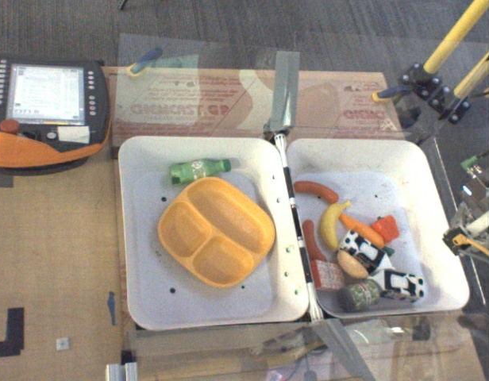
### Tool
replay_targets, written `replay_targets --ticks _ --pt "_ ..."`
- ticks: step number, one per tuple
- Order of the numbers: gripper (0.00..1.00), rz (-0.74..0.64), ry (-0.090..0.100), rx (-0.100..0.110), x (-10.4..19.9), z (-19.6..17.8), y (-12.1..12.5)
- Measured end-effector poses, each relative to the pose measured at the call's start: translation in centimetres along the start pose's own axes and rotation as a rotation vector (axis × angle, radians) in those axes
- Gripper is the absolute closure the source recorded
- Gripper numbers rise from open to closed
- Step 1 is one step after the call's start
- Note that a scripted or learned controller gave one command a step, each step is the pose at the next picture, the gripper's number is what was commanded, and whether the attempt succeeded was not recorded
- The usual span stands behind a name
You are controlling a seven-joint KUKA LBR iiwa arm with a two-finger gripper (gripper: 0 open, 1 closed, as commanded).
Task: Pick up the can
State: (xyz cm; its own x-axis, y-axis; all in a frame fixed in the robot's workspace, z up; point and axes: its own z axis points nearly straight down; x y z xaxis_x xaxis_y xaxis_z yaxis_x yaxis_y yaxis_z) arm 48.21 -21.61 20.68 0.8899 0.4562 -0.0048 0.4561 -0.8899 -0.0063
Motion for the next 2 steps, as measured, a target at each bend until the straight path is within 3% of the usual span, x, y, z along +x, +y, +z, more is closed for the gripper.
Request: replay_targets --ticks 1,2 --pt "1.0 0.266 0.001 -0.005 3.8 -4.7 -7.6" --pt "1.0 0.271 0.003 -0.003 2.9 9.6 -5.9"
